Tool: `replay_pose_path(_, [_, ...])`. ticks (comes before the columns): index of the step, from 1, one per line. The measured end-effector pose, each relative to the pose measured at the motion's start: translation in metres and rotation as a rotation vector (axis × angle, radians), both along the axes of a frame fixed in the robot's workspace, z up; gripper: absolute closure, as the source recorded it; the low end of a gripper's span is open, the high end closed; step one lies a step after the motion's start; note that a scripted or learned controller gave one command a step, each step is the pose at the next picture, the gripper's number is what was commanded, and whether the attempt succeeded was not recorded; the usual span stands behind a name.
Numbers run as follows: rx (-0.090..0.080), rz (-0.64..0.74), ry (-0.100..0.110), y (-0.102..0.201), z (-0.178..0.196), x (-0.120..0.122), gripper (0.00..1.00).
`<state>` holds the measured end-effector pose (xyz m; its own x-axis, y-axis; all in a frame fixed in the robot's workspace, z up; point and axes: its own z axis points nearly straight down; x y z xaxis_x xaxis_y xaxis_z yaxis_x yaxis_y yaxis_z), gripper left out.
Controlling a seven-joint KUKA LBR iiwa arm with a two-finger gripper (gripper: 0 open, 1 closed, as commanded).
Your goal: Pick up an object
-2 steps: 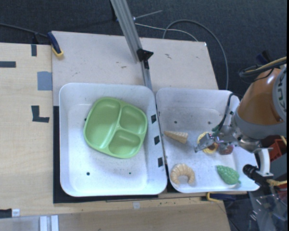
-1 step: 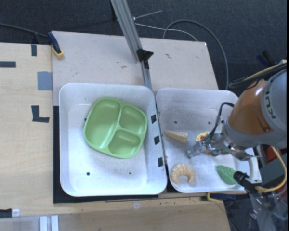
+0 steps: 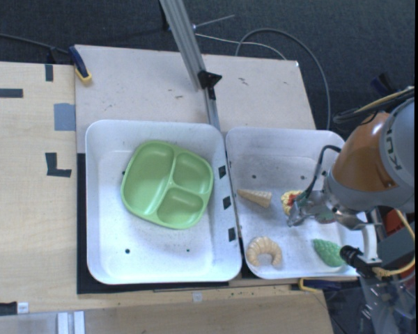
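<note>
My gripper (image 3: 297,213) reaches into the right bin (image 3: 265,152) from the right, low over a small yellow and red toy (image 3: 288,200) that lies partly under it. A tan cone-shaped piece (image 3: 255,197) lies to the left of the gripper. Toward the bin's front edge sits a croissant (image 3: 265,252). A green leafy toy (image 3: 327,252) rests at the front right, below the wrist. The view does not reveal how the gripper's tip stands around the yellow toy.
The left bin (image 3: 104,242) holds a green divided plate (image 3: 168,184), tilted. A metal pole (image 3: 184,33) slants in from the top to the seam between the bins. Cables run behind the right bin. The arm's orange band (image 3: 362,158) covers the bin's right wall.
</note>
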<state>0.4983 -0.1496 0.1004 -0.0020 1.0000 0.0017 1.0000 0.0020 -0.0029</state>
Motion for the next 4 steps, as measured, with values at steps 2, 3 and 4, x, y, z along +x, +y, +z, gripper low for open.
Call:
replay_pose_path(2, [-0.003,0.0,-0.008,0.005,0.125,-0.001,1.0])
replay_pose_path(3, [-0.003,0.0,-0.007,0.005,0.17,0.0,1.0])
replay_pose_path(4, [0.0,0.005,-0.002,0.066,0.167,0.014,1.0])
